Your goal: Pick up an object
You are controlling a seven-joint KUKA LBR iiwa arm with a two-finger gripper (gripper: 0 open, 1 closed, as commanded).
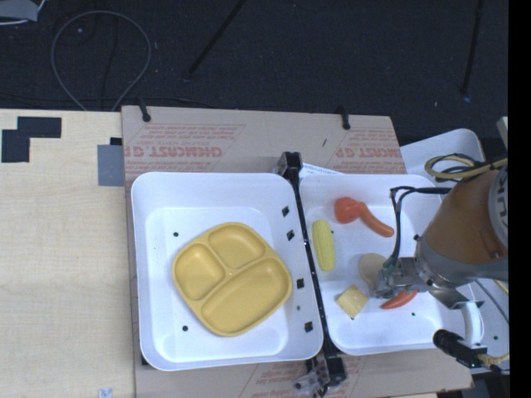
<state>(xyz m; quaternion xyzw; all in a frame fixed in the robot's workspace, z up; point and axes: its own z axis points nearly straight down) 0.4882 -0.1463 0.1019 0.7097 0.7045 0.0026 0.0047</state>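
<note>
Arm (465,230) over right bin (365,342); claw (394,286) beside red piece (400,299), grip state unclear. Risk: crowded cream piece (371,265) and yellow block (351,302) could deflect it.

We see dark carpet (274,40) with loose black cables (99,52) behind the bench, a light wooden tabletop (58,255) on the left, and printed brown cardboard (249,143) under the bins
</note>
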